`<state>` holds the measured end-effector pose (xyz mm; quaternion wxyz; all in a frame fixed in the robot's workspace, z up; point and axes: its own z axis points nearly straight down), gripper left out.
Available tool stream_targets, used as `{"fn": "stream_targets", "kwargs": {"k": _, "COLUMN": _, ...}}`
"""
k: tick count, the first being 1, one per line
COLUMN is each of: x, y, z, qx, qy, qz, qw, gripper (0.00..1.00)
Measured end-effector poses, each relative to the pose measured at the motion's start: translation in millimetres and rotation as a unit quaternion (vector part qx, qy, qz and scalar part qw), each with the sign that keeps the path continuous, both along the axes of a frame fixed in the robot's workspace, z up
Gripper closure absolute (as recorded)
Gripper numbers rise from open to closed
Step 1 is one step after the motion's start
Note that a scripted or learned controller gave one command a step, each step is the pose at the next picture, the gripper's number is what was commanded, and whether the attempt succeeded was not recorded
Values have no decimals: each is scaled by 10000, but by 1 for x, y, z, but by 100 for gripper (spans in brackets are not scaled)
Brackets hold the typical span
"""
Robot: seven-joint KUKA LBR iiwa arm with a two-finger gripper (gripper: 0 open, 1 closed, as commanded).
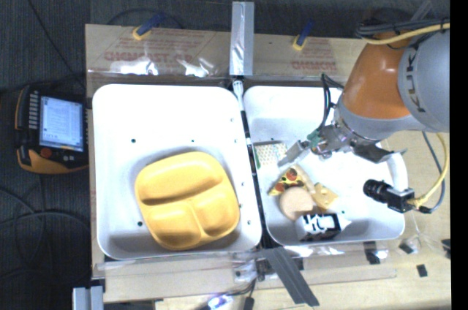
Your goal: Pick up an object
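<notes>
Where arm (409, 82) overhangs right bin (285, 107), "KUKA" partly readable; hand (316, 144) state unclear.

We see two bins, the left bin (117, 155) and right bin (274, 111), of smooth white plastic with a soft sheen. The yellow tray (187, 197) looks like glossy moulded plastic. The bench (110, 38) reads as matt brown board under crinkled clear film. The floor (44, 16) is dark, ribbed carpet.
</notes>
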<state>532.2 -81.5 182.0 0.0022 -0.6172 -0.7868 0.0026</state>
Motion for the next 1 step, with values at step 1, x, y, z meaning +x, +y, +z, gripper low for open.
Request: {"fn": "stream_targets", "kwargs": {"k": 1, "x": 0, "y": -24, "z": -92, "qx": 6, "qy": -68, "qz": 208, "qw": 9998, "gripper": 0}}
